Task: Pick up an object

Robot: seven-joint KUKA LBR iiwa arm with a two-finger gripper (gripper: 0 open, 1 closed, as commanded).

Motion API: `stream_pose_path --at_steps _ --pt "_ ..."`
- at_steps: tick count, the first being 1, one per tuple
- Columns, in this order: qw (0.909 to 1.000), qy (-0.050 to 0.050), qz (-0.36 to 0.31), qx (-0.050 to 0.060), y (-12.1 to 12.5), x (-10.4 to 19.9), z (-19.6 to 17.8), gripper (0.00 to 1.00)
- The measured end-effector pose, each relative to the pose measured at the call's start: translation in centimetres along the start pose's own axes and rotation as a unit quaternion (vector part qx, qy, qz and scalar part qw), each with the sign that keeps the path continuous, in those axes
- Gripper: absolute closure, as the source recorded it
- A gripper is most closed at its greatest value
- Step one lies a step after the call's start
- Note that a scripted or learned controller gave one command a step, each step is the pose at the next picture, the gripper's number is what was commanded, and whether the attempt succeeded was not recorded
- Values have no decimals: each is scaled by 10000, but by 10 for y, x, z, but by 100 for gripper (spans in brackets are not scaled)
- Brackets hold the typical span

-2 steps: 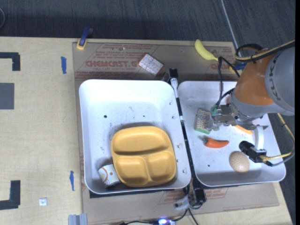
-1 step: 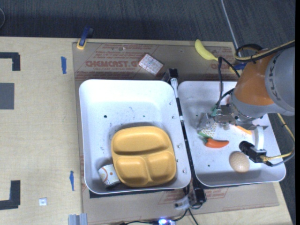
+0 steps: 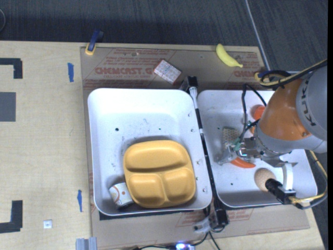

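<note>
In the right bin (image 3: pixel 218 113), my gripper (image 3: pixel 231 153) is down near the floor, left of the middle. A flat orange object (image 3: pixel 242 163) lies just to its right, touching or partly under the wrist. A brownish mesh patch (image 3: pixel 229 134) sits just behind the gripper. A second orange object (image 3: pixel 256 111) peeks out behind the arm at the back. A tan rounded object (image 3: pixel 263 177) rests near the bin's front. I see nothing clearly held.
The left bin (image 3: pixel 104 119) holds a large yellow compartment tray (image 3: pixel 158 173) and a small white ball with orange marks (image 3: pixel 119 193) at its front left. Behind the bins, a yellow banana (image 3: pixel 228 56) and a small patterned box (image 3: pixel 166 71) lie on cardboard.
</note>
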State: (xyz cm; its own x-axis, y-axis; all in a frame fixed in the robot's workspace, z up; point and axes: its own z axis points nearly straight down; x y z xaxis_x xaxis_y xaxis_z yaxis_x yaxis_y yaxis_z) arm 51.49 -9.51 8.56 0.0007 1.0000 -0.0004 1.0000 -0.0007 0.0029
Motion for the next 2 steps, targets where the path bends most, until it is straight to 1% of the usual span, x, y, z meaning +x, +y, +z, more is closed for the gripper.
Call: stream_pose_path --at_steps 1,2 --pt "10000 -4 3 -14 1 0 -10 100" --pt "10000 4 -10 8 -10 70 -99 100"
